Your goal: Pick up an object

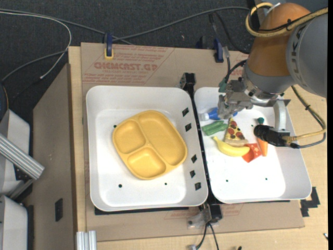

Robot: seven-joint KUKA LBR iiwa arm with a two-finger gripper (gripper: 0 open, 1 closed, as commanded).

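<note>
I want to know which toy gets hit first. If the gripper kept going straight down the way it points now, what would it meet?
Probably the pizza slice toy or the green piece beside it, just under the gripper. Depth is unclear from this slanted view, so which comes first is uncertain.

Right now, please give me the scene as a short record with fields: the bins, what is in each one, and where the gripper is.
left bin: holds a yellow divided plate, three compartments
right bin: holds a banana, a pizza slice toy, a green piece, a blue piece, a red-orange piece
gripper: low over the far left part of the right bin, above the small items
grasp: cannot tell
arm: reaches in from the right
</note>
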